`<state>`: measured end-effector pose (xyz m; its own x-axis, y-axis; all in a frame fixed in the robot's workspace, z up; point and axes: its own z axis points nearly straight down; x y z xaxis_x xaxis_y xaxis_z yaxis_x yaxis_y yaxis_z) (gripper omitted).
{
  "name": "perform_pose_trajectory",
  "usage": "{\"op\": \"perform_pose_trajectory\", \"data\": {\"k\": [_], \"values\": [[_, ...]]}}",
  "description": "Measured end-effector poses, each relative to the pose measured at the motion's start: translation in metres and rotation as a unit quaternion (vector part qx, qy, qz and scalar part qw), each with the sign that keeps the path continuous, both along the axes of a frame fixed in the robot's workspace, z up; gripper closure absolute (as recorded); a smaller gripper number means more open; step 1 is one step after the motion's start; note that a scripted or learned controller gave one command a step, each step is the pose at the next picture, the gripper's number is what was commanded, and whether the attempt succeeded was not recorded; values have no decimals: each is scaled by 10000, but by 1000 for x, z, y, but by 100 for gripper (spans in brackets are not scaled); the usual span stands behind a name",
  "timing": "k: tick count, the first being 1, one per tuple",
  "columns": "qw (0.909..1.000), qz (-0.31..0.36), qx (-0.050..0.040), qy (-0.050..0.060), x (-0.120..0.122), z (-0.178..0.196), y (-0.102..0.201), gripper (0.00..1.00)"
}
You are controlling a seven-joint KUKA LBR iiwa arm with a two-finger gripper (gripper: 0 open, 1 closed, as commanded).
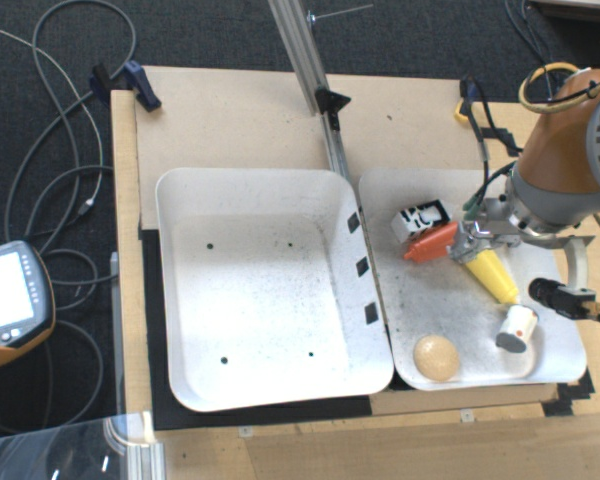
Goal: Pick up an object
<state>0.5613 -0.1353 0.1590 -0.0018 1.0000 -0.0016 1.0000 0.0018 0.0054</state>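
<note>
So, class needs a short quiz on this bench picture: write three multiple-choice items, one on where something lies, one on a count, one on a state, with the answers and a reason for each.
1. Where does the tan ball lie?
A. near the front edge of the right bin
B. in the left bin
C. on the bare bench behind the bins

2. How many loose objects lie in the right bin?
A. two
B. five
C. eight

3. How does the yellow cone-shaped piece lie?
A. standing upright on its base
B. on its side, slanting across the bin floor
C. hanging over the bin's rim

Answers:
1 A: the ball sits on the right bin's floor by its near rim.
2 B: black-and-white block, orange-red piece, yellow piece, small white cylinder, ball.
3 B: its long side rests on the floor, just below the gripper.
</note>
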Motion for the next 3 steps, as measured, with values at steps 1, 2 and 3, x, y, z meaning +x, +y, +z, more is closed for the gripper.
{"op": "perform_pose_trajectory", "data": {"k": [1, 2, 3], "values": [[10000, 1, -3, -18, 4, 64, -3, 100], [10000, 1, 0, -2, 6, 87, -3, 100], [10000, 30, 27, 34, 2, 92, 58, 100]]}}
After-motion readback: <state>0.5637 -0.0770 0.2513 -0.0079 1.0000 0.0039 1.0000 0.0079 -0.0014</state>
